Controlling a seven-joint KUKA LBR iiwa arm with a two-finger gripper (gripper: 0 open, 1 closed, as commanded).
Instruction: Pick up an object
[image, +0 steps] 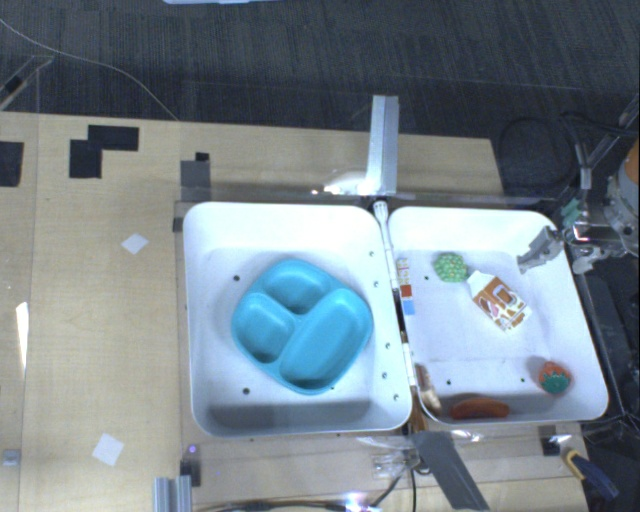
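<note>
Claw (545, 248): over right bin's far right corner; finger state unreadable, nothing seen held.
Right bin (470, 340): near wall, brown sausage (478, 407), orange-green toy (555, 377); mid, packet (499, 302); farther, green ball (450, 267).
Left bin (215, 300): blue divided tray (300, 325).

Pale wooden bench (90, 330) carries two shallow white bins side by side, touching along middle seam. Gripper (545, 250) hangs at far right, over upper right corner of right bin (500, 370). Left bin (205, 300) sits well left of gripper. Black tape patches (100, 148) on bench surface, far left of gripper, near back edge. Small pale squares (134, 242) on bare wood further left.
</note>
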